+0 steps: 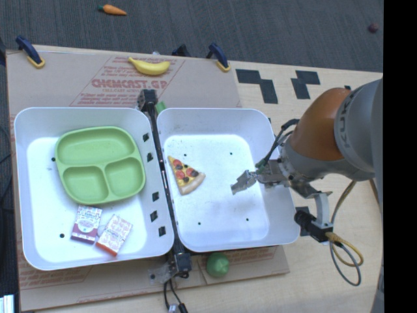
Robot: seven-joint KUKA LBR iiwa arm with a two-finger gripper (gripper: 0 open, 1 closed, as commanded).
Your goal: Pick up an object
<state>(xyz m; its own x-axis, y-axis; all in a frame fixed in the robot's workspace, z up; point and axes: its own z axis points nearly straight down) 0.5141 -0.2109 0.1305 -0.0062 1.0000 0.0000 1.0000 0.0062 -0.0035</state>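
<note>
A toy pizza slice (185, 174) lies in the right bin (221, 119) near its left wall. My gripper (244, 183) hangs over the right part of that bin, about a hand's width to the right of the pizza slice, with nothing visible between its fingers. The arm's orange band (319, 132) sits above the bin's right rim. In the left bin (26, 194) rest a green divided plate (100, 162) and two small snack packets (87, 224) (114, 233) near the front.
A toy banana (150, 64) lies on the cardboard behind the bins. A green ball (218, 264) sits in front of the right bin. Blue clamps (30, 51) (218, 55) hold the cardboard. An orange carrot (113, 9) lies on the floor.
</note>
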